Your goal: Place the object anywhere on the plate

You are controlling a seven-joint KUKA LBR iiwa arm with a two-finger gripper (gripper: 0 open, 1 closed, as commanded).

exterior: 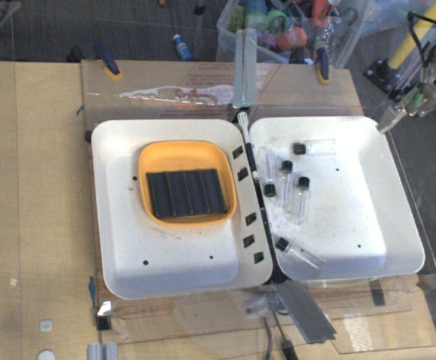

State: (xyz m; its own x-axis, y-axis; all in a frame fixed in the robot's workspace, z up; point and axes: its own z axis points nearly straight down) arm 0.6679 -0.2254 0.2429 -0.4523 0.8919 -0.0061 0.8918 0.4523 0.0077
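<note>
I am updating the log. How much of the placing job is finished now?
Done: the black ridged object already lies on the orange plate in the left bin. In hand: nothing visibly. Left: possibly nothing; the clear vials lie loose in the right bin.

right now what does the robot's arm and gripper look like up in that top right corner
Little of it is in frame. A yellow tube slants down beside black cabling, leading to a greyish, partly see-through gripper assembly with a thin pale finger pointing toward the right bin. Finer markings are too blurred to read.
</note>
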